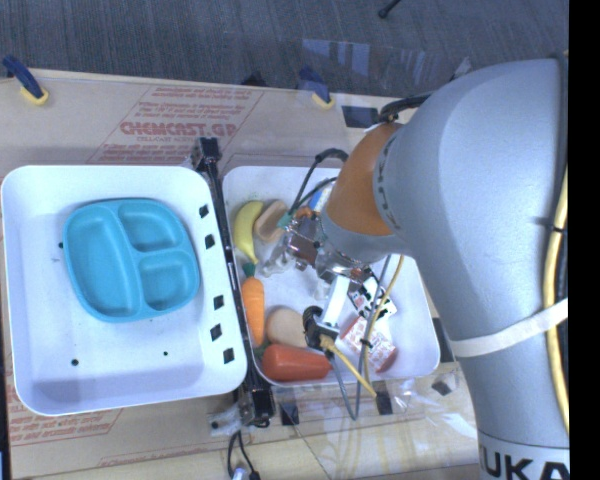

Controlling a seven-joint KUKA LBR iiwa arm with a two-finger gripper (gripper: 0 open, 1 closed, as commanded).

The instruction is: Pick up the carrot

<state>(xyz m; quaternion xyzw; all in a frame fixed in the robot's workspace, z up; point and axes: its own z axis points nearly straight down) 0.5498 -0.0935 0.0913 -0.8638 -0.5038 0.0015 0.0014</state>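
Over the right bin (416, 313) the arm (480, 228) bends down, its gripper (280, 246) near the banana (244, 230); finger state unclear. The carrot (253, 309) lies by the bin's left wall, untouched.

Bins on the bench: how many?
2. The left bin holds a blue divided plate. The right bin holds the carrot along its left wall, among other food items; the arm covers part of it.
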